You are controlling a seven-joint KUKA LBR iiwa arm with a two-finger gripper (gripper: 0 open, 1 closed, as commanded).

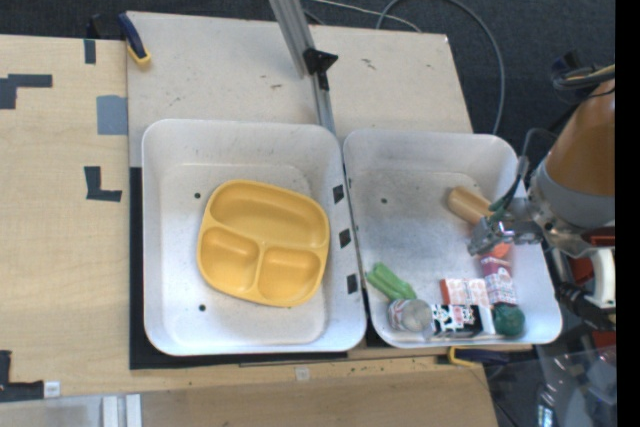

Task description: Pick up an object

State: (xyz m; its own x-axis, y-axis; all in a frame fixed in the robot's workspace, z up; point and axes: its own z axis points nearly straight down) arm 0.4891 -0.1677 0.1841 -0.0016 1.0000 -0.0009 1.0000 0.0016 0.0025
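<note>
Several small objects sit in the right bin (430,150), most of them crowded along its near right corner. Closest to my gripper (490,237) is a tan wooden cylinder (467,204), lying tilted just up and to the left of it, apparently touching or nearly so. Whether it sits between the fingers I cannot tell; their spread is also not readable from this angle. Just below the gripper lies a pink-and-white packet (497,277), with a red-and-white carton (462,292) beside it. Further toward the near wall: a dark green ball (509,319) in the corner, a black-and-white printed box (460,317), a silver can end (410,316), and a green leafy toy vegetable (387,281) pointing up-left. My arm (585,160) comes in over the right wall of this bin, orange band uppermost. The left bin (165,215) holds a yellow divided plate (264,241), well apart from the gripper.
</note>
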